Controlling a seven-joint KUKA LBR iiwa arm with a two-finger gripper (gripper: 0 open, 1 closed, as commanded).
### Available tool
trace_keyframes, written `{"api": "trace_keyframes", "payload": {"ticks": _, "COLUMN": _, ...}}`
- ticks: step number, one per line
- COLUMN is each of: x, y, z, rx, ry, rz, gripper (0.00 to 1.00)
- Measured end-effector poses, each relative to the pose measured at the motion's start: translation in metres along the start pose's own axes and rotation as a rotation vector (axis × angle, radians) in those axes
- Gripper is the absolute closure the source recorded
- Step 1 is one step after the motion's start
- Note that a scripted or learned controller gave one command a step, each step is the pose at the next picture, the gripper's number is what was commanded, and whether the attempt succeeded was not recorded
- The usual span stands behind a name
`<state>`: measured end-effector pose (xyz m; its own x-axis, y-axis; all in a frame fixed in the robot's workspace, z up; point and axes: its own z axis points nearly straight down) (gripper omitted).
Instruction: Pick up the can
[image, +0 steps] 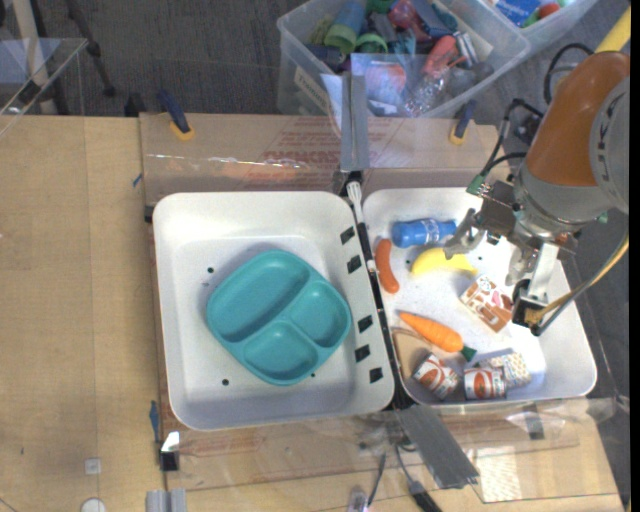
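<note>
A blue can (420, 232) lies on its side at the back of the right bin (572, 372). Two red-and-white cans (436, 375) (483, 383) lie at that bin's front edge. My gripper (494, 262) hangs over the bin's right half, just right of the blue can and above a yellow banana (442, 264). Its fingers (465, 238) are spread open and hold nothing. The orange-banded wrist (575, 120) hides part of the bin's back right corner.
In the right bin there are also a red sausage (385, 266), an orange carrot (432, 332), a small printed carton (487, 302) and a pale wrapped item (515, 366). The left bin (180, 300) holds a teal divided plate (277, 315). A clear tub of toys (400, 50) stands behind.
</note>
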<state>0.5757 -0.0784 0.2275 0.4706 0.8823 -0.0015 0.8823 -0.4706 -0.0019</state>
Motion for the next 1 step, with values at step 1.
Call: {"api": "trace_keyframes", "payload": {"ticks": 1, "x": -0.0814, "y": 0.0308, "z": 0.0674, "rx": 0.002, "ry": 0.001, "rz": -0.137, "gripper": 0.0}}
